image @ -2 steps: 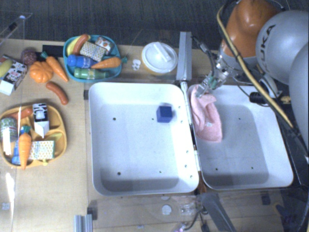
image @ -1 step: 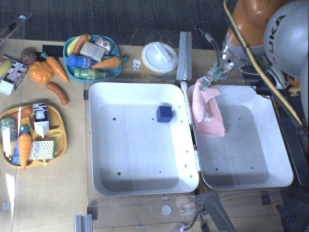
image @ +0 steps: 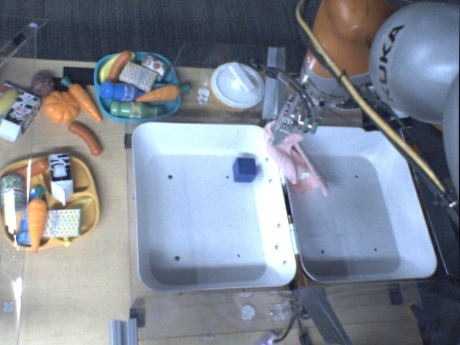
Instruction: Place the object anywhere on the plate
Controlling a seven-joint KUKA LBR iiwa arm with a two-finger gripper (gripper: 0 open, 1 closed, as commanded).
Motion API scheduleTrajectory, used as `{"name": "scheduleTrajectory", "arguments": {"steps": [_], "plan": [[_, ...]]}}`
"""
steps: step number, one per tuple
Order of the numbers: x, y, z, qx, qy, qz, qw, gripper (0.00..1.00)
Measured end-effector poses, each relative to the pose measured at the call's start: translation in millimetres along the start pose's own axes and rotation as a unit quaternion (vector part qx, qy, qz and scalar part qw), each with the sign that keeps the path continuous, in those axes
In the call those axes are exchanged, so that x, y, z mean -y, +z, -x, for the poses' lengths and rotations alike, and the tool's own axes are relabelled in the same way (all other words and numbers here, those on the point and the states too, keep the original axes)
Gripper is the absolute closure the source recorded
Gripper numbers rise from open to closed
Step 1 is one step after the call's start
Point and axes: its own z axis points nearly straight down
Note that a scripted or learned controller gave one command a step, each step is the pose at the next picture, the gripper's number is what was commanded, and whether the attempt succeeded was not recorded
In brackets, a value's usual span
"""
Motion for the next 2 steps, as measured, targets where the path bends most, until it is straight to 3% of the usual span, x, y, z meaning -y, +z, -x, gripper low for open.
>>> {"name": "scheduleTrajectory", "arguments": {"steps": [1, 2], "plan": [[-34.4, -2.5, -37.6, 0.0, -0.199, 0.001, 0.9801, 1.0], [-34.4, -2.6, -37.5, 0.0, -0.199, 0.001, 0.9801, 0.0]]}}
